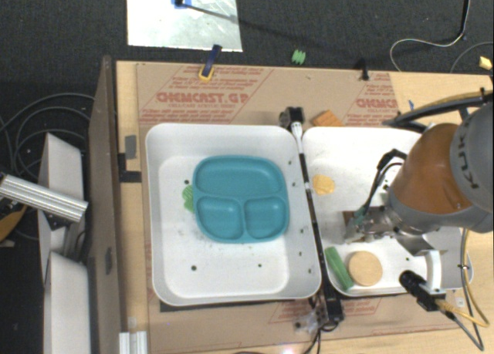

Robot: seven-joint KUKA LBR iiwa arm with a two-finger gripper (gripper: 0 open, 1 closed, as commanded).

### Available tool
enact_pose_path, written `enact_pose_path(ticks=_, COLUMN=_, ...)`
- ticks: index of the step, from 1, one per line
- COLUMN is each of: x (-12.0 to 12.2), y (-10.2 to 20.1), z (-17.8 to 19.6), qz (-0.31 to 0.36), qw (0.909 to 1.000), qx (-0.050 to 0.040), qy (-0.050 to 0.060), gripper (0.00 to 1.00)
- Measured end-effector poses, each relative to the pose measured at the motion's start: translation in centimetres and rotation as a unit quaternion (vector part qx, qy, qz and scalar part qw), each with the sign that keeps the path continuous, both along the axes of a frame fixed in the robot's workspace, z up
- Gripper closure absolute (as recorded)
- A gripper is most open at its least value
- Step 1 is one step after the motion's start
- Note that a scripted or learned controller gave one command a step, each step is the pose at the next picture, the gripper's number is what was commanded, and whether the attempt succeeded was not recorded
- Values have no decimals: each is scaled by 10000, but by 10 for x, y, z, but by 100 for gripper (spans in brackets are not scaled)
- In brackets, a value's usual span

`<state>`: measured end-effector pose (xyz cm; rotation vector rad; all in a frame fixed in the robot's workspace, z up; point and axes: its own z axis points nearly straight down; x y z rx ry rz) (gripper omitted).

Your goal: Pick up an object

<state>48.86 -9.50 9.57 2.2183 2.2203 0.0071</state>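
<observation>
Looking down at a slant, the camera view has the left bin (166, 268) at frame centre-left, carrying a teal divided tray (239, 198) with a sliver of something green (187, 194) showing at the tray's left edge. The right bin (347, 144) sits at centre-right, touching the left one along a dark divider. In it lie three candidates: a small yellow piece (323, 184) near the divider in the upper half, a round tan disc (365, 268) at the lower edge, and a green stick (338, 268) just beside the disc on its left. The arm (440, 179) comes in from the right of the frame, orange band uppermost, and its gripper (363, 224) hangs low over the middle of the right bin, above the disc and below-right of the yellow piece. Whether it is open or closed I cannot tell; the wrist body hides that end. Nothing is seen held. Judgement: the step in hand is the approach, grasp not yet made. The tan disc looks the nearest target. The next move calls for a short shift toward the lower frame edge, centring over the disc, then a straight descent that keeps off the green stick and the bin wall.
</observation>
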Motion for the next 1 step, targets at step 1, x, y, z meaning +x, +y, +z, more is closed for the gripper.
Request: enact_pose_path(ticks=1, x=74, y=53, z=94, qz=55, qw=10000, qx=0, qy=-55, gripper=100)
